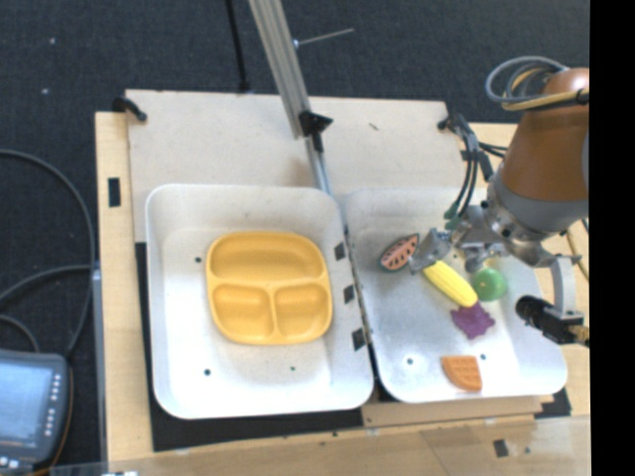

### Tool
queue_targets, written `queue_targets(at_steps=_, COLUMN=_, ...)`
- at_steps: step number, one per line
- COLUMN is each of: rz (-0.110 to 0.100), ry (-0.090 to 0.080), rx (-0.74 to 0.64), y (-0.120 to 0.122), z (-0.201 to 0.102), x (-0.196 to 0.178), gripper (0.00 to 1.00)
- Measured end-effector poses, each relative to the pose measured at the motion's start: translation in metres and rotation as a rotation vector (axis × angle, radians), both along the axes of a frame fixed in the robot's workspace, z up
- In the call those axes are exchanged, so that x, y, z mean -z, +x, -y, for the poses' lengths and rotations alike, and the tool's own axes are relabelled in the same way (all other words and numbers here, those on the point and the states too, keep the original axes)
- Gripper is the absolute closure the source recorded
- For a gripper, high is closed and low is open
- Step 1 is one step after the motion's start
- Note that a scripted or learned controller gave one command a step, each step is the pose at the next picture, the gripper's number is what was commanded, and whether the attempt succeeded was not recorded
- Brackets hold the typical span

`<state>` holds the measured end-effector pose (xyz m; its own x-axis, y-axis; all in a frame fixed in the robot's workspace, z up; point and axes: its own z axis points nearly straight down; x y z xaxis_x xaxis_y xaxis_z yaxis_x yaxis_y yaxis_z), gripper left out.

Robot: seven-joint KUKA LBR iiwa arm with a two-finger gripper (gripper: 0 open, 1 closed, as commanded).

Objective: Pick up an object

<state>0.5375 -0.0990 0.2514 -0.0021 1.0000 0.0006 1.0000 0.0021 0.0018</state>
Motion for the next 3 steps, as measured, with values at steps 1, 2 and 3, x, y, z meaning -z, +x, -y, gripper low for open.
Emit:
queue_targets(at_steps=1, rz=0.001, ry=0.0, rx=0.002, y=0.0, z=0.0, x=0.0, gripper=0.0)
queue_targets(at_steps=2, rz=-0.006, ry=-0.002, rx=0.003, y=0.008, z=0.004, x=0.058, gripper=0.0)
queue_targets(at_steps=3, rz=-0.008, ry=-0.001, rx=0.003, y=0.002, z=0.003, x=0.121, gripper=0.0)
